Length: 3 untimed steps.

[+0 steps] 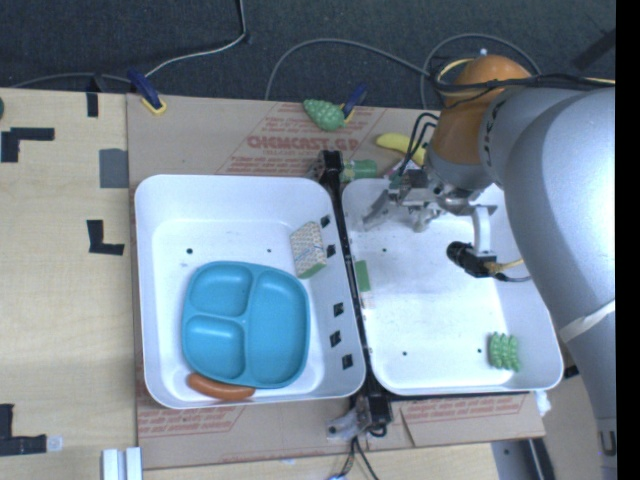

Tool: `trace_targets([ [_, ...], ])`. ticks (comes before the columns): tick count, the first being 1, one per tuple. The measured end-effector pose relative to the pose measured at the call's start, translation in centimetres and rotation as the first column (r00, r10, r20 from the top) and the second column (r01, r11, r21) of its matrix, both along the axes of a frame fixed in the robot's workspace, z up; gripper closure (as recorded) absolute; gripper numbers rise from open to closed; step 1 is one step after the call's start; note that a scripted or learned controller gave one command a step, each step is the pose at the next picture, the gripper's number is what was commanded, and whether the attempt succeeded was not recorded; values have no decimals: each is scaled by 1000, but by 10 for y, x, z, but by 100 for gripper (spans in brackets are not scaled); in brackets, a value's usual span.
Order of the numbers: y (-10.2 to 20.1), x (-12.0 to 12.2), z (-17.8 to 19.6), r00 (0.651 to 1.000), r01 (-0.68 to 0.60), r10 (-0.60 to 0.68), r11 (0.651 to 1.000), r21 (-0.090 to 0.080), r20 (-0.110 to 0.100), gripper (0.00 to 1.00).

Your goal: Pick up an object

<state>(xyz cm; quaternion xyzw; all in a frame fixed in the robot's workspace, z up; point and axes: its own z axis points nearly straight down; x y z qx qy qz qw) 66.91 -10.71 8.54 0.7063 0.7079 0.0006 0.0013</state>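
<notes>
Hovering low over the far left corner of the right bin [455, 383], the gripper [398, 216] has its jaws apparently spread with nothing between them, though glare on the metal makes this hard to confirm. No object is held yet, so the step in hand is choosing and reaching a target.

Two candidates lie in this bin. A small green strip [362, 276] sits right against the wall shared with the left bin [160, 288], near the gripper. A knobbly green piece [503, 351] rests well apart from it in the near right corner, on open floor.

The knobbly piece looks the safer choice, since the strip's closeness to the wall leaves little room for one jaw. To do it well, centre above the piece, set the jaws across its narrower side, descend straight until they straddle it, then close and lift vertically without dragging.
</notes>
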Motion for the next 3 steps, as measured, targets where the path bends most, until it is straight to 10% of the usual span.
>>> trace_targets([
  [3, 12, -18, 0, 1000, 1, -1, 1000, -1, -1, 0],
])
